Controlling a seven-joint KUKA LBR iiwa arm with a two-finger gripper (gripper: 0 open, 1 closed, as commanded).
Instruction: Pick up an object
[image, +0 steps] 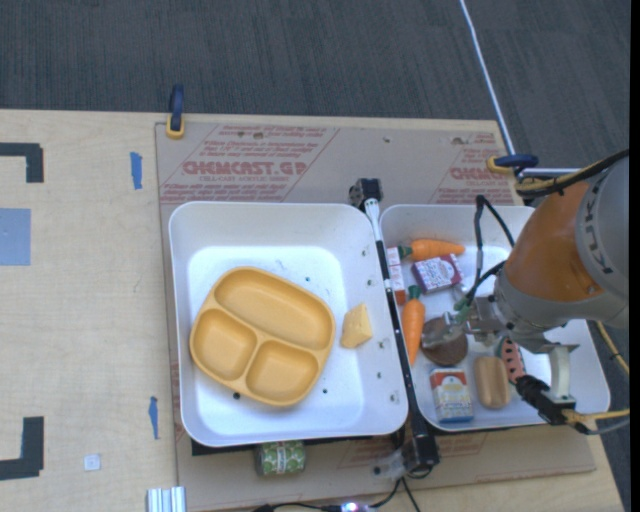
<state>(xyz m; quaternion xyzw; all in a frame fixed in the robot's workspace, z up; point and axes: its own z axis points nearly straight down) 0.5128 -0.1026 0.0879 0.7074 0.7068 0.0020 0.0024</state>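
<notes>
My gripper (453, 323) hangs low in the right bin (597, 398), just above a brown round object (445, 349) and possibly touching its top edge. An orange carrot (413, 326) lies upright in the picture just left of it. A second carrot (437, 247) and a maroon packet (436, 272) lie further back. In front are a tan bun (491, 382) and a small carton (452, 394). The arm's grey and orange wrist (555, 260) hides the bin's right half.
The left bin (185, 225) holds a yellow divided plate (262, 335) and a pale cheese wedge (356, 326) near its right wall. A green can (282, 458) lies on the board in front of the bins. Cables run along the divider between them.
</notes>
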